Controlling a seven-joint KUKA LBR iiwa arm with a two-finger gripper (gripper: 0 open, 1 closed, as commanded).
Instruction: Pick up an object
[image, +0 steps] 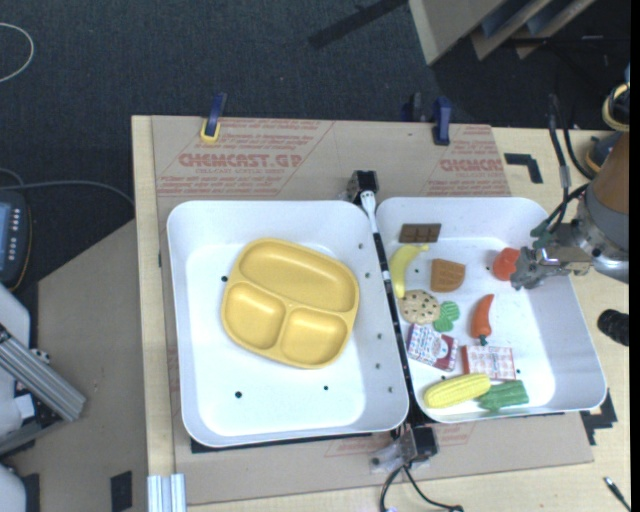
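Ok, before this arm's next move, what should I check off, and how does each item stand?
1. Claw over the right bin: ok.
2. A target close by: ok, red tomato lies just beside the claw.
3. Tomato between the fingers: cannot tell.
4. Room around the target: ok, chili pepper and brown toast piece lie apart from it.
5. Yellow divided plate in the left bin, away from the arm: ok.

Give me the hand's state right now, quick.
Hand: over the right bin, beside the red toy; open or closed cannot be told, and nothing visibly held.
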